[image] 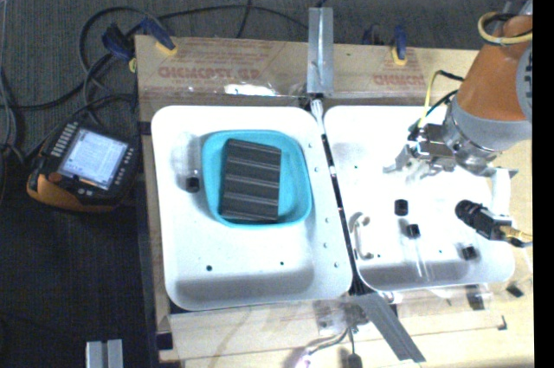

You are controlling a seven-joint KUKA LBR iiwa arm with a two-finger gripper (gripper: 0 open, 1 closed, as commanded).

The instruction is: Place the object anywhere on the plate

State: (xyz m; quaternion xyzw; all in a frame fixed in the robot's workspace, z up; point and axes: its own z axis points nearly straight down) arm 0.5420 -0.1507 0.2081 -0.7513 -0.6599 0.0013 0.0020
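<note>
Well, gripper point(421, 157) over right bin point(372, 132); jaw state unclear, can't tell.

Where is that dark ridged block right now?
The block lies on the blue plate in the left bin, well away from the gripper over the right bin.

Arm point(498, 93): grey casing with a broad orange band above the wrist. Yellow cable loops near the band. Gripper point(420, 157): metallic grey, with dark fittings.
</note>
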